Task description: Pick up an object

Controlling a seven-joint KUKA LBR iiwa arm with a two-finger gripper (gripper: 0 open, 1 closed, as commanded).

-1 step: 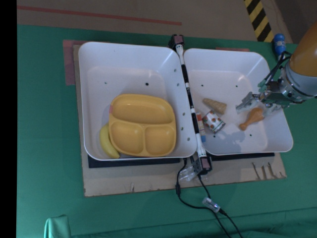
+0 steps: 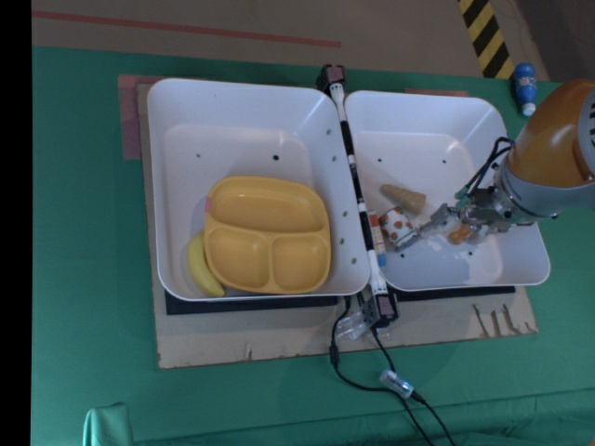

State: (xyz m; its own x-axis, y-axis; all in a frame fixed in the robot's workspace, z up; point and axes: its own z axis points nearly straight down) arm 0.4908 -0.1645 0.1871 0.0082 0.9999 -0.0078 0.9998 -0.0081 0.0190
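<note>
Red-spotted white cup (image 2: 395, 224) at the gripper (image 2: 415, 234) tips looks light, rigid; grasp its rim. Finger spacing: can't tell.

Two bins side by side on cardboard sheet (image 2: 279, 342), sheet on table cloth (image 2: 84, 249). Left bin (image 2: 186, 110) holds divided tray (image 2: 268, 233) in its near half; banana (image 2: 201, 268) just beside tray's left edge, at near-left corner. Right bin (image 2: 428, 119) holds cone-shaped piece (image 2: 403, 196) near centre; small patterned cup (image 2: 394, 224) in front of it, close to divider. Gripper (image 2: 414, 235) low over right bin, just right of cup, arm (image 2: 553, 151) reaching in from right. Cables (image 2: 390, 379) trail across cloth in front of bins. Bottle (image 2: 524, 86) on cloth behind right bin's far-right corner.
</note>
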